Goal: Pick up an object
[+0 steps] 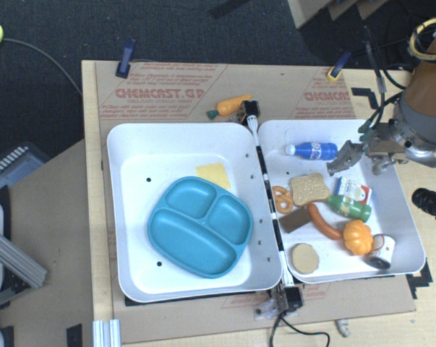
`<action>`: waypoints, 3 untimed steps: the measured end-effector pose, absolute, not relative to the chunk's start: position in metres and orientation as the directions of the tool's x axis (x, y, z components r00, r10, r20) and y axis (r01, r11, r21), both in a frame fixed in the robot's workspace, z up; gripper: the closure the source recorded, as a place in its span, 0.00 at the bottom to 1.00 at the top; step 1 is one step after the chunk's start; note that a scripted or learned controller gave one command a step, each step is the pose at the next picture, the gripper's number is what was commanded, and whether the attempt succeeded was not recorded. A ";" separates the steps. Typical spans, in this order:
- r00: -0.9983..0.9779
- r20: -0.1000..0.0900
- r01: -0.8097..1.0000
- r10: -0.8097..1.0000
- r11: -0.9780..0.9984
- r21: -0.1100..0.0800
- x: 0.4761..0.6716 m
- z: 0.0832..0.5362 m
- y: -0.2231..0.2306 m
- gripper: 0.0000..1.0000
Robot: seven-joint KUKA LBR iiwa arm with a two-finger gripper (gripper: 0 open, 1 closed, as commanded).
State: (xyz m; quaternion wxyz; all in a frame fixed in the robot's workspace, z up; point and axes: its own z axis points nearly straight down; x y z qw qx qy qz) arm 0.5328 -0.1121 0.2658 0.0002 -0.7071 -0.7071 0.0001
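Clutter fills the right bin (pixel 413 223): a blue bottle (pixel 313 150), bread slice (pixel 309 188), pretzel (pixel 281 198), sausage (pixel 325 223), green bottle (pixel 350 207) and orange pumpkin (pixel 356 237), packed close so any grasp risks neighbours. The gripper (pixel 356 155) hovers open and empty above them, beside the blue bottle. The left bin (pixel 124 194) holds a blue tray (pixel 198 226) and yellow slice (pixel 215 173).
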 end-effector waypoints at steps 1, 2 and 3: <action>0.001 0.001 1.000 1.000 -0.001 -0.002 0.538 0.183 -0.097 0.00; 0.001 0.000 1.000 1.000 -0.001 0.000 0.535 0.084 -0.105 0.00; 0.002 0.000 1.000 1.000 -0.002 0.001 0.535 0.094 -0.105 1.00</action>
